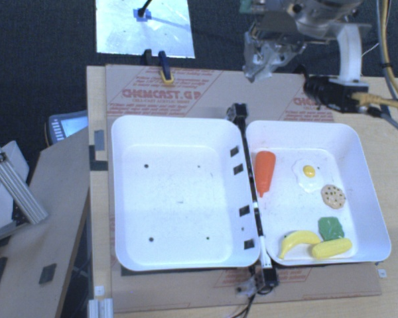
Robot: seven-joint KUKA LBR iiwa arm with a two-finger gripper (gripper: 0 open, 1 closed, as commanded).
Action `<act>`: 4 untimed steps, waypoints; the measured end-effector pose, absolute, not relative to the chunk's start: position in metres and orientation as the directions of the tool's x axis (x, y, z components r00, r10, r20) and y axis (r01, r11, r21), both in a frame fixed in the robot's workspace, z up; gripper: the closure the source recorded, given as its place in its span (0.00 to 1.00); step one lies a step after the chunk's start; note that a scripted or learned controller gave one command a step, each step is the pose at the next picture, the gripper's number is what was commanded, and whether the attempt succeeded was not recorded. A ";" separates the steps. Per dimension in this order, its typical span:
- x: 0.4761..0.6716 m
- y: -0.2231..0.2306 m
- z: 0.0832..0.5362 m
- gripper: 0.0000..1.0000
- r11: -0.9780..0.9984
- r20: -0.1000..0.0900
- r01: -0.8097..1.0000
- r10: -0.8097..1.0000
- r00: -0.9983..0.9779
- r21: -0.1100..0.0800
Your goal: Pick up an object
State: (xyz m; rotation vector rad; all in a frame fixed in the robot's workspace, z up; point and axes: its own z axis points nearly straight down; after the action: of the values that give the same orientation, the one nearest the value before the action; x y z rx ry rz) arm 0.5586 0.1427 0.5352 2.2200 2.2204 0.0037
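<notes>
Bench with bins, tool (259, 68) raised, touching nothing

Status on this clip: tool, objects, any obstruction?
Tool high above the bins' far edge, nothing seen in it. Carrot, egg, cookie, banana all lying in right bin. No obstruction over them.

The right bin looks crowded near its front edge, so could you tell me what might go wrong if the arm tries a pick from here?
1. The banana, the yellow piece and the green piece lie bunched together, so the fingers may catch two things or push one aside.
2. The fried egg and cookie look flat, so a grasp could slip off.
3. The carrot lies close to the right bin's inner wall, leaving little finger room.
</notes>
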 end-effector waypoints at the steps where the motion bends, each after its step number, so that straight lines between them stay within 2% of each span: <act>1: 0.561 0.152 0.535 1.00 0.004 0.001 1.000 1.000 -0.004 0.003; 4: 0.569 0.155 0.535 1.00 0.003 0.000 1.000 1.000 -0.003 0.003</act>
State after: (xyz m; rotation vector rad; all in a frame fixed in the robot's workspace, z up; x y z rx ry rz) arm 0.5690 0.1548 0.5353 2.2167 2.2235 0.0034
